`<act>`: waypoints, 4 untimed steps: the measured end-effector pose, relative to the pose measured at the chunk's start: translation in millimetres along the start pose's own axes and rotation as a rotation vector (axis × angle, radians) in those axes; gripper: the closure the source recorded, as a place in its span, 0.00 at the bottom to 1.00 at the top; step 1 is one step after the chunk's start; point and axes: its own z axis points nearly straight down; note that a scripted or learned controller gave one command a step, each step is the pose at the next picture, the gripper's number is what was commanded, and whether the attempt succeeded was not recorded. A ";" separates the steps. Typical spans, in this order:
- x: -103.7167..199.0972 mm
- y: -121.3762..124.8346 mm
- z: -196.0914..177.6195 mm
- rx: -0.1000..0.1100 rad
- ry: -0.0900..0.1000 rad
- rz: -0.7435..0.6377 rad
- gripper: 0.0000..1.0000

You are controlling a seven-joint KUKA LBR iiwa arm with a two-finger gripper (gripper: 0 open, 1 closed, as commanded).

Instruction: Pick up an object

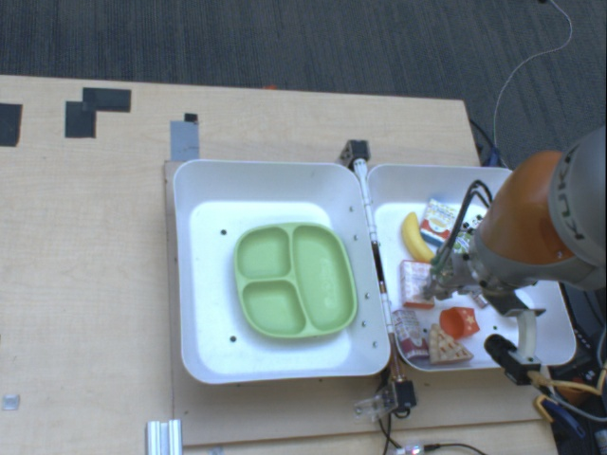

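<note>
The right bin (381, 218) holds a yellow banana (413, 238), a white and blue packet (439, 218), a pink wrapped pack (414, 279), a red-orange piece (459, 322), a pizza-slice toy (444, 348) and a clear wrapper (408, 327). My gripper (442, 286) hangs low over this bin, just right of the pink pack and above the red-orange piece. The grey wrist and orange band (531, 211) cover the bin's right half. I see nothing lifted off the bin floor.
The left bin (204, 254) holds a pale green three-part plate (294, 281). A rail with a metal clamp (358, 154) runs between the bins. Black and grey markers (95, 110) lie on the wooden bench at the far left.
</note>
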 end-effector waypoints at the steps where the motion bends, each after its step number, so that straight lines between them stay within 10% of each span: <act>1: 0.0 -0.1 0.1 0.000 0.000 0.000 0.00; 2: 0.9 1.9 -10.4 -0.004 0.000 -0.003 1.00; 3: 0.9 1.8 -10.3 -0.004 0.000 -0.003 0.00; 4: -3.3 -9.9 26.7 0.022 -0.005 0.006 0.00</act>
